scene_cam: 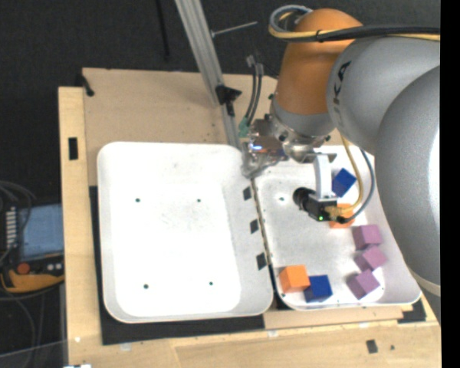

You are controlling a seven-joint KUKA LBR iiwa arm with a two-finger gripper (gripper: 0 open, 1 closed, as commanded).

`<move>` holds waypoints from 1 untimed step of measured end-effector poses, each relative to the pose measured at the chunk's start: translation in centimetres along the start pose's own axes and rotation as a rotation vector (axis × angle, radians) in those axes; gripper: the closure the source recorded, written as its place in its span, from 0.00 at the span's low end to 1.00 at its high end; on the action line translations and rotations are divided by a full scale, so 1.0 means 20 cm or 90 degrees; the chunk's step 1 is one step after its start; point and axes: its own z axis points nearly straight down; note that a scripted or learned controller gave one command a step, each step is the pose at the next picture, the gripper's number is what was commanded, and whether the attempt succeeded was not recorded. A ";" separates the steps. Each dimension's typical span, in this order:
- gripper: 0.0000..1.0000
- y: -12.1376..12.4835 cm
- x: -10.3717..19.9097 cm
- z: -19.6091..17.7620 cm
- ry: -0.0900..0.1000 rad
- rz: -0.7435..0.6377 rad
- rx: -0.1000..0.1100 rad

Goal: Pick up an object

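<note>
The right bin (287, 228) holds several small blocks. A blue block (343, 182) lies at its far right, close under the wrist. An orange piece (340, 221) peeks out below it, partly hidden. Three purple blocks (366, 236) (372, 259) (363, 284) run down the right side. An orange block (294, 277) and a blue block (318, 287) sit together at the near edge. My gripper (254, 155) is low over the far left corner of the right bin, beside the divide between the bins and apart from all the blocks.
The left bin (172, 228) lies beside the right one on the wooden bench (77, 205). A slanted metal rail (203, 48) rises behind the bins close to the gripper. The big grey arm (399, 129) overhangs the right bin's far right side.
</note>
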 end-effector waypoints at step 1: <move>1.00 0.07 0.28 0.05 -0.001 0.001 0.001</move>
